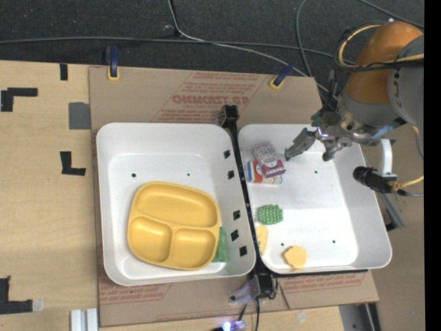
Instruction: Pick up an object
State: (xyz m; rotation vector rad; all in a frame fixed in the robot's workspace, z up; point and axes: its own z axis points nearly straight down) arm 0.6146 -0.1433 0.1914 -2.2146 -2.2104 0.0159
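Tool (315, 145) fingers spread wide, holding nothing, over the right bin (358, 205), just beside what looks like a small packet (267, 164); green object (269, 214) nearby.

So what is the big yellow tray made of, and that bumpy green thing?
The yellow tray looks like plastic: smooth, one even colour, soft shine on its rounded compartment ridges. The bumpy green thing in the right bin is probably plastic or rubber too, since its surface is knobbly all over, but it is too small to be sure.
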